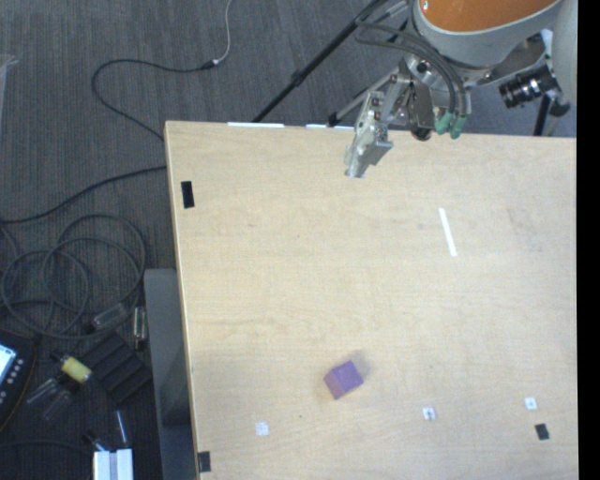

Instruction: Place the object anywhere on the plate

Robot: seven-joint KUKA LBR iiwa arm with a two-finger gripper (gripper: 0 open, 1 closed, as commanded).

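Note:
A small purple block [343,379] lies on the light wooden tabletop [309,281], near the front and a little left of centre. My gripper [362,157] hangs over the table's far edge, pointing down and to the left, with nothing seen in it. It is far from the block, which lies well toward the front of the table. The grey arm with its orange band [478,14] comes in from the top right.
A thin white strip [448,232] lies on the table right of centre. Small white tags [428,412] and black marks [187,194] dot the table's edges. Cables and tools [66,300] lie on the dark carpet to the left of the table.

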